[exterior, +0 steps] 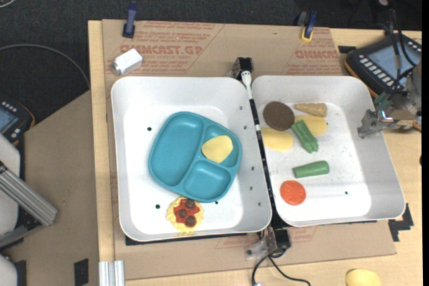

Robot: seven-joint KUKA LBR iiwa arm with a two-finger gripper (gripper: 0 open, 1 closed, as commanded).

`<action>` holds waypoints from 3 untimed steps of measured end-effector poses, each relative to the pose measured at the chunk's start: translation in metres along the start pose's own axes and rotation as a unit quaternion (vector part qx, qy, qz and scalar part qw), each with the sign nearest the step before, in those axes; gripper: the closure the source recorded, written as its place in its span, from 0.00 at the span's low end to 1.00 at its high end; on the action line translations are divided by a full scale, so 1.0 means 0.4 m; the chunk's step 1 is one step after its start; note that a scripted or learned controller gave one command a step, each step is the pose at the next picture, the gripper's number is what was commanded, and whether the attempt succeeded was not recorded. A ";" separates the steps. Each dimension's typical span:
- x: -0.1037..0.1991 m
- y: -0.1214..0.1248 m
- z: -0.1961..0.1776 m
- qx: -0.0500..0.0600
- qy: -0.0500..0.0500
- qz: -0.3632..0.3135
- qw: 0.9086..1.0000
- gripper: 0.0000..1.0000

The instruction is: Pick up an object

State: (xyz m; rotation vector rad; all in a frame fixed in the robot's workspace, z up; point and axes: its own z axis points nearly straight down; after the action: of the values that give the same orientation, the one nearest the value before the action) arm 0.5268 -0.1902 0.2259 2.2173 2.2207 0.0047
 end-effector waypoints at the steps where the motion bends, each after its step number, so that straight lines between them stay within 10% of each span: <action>1: -0.088 0.100 0.123 0.002 -0.001 0.001 1.000 1.00; 2: -0.086 0.101 0.089 -0.001 -0.002 0.000 1.000 1.00; 3: 0.055 -0.063 -0.174 -0.003 0.000 -0.001 1.000 1.00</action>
State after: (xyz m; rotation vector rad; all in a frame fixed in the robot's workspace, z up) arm 0.5012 -0.1684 0.2952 2.2115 2.2208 0.0102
